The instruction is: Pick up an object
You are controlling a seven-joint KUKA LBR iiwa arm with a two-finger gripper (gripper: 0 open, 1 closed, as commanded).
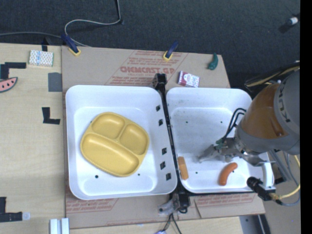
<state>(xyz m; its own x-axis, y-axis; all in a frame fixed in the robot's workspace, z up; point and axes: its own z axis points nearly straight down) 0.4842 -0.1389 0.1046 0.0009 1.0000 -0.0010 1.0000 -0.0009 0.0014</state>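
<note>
1. Nothing is lifted yet, by my reading: both sausages lie flat on the floor of the right bin (204, 99), so the whole pick is left to do.
2. End effector (207, 155) sits low inside that bin, reaching leftward from the arm (265, 118), its grey fingers pointing toward the bin's middle. I cannot tell from here whether they are spread or pressed together, and I see nothing between them.
3. One sausage (227, 173) lies just beside the end effector, a little behind and below its tip, toward the near wall of the bin.
4. Other sausage (183, 168) lies against the bin's left wall, near the tip but apart from it, on its far side.
5. Left bin (73, 130) carries a yellow tray (114, 144), well apart from the end effector across the divide.
6. Either sausage looks the likelier target, though which one I cannot say.
</note>
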